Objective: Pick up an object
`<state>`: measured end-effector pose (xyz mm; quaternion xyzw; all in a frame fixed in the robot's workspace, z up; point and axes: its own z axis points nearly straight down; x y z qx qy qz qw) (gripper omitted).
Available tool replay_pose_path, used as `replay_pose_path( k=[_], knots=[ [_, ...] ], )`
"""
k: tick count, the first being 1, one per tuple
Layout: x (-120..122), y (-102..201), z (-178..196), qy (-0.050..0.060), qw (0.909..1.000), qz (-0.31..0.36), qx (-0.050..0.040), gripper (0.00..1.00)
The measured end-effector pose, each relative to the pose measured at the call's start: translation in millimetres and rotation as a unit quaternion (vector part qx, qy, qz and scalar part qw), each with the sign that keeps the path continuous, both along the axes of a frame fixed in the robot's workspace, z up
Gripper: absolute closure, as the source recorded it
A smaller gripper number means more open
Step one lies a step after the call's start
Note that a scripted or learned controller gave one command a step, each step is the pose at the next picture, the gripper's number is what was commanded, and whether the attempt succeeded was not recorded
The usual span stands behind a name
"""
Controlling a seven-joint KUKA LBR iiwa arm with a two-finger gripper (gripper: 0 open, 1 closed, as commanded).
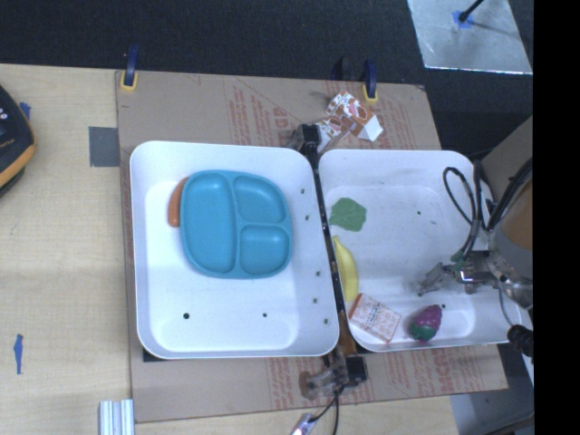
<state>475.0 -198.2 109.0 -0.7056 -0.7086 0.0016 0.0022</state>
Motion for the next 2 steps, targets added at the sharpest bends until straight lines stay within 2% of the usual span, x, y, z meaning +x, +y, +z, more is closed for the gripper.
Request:
replay_pose_path(
  k=[1,2],
  knots=[
    [0.4,-0.7,10.4,0.0,1.0,0.002,-0.0005,1.0],
    [0.4,-0.7,10.3,0.0,1.0,0.002,-0.0005,0.0]
  ],
)
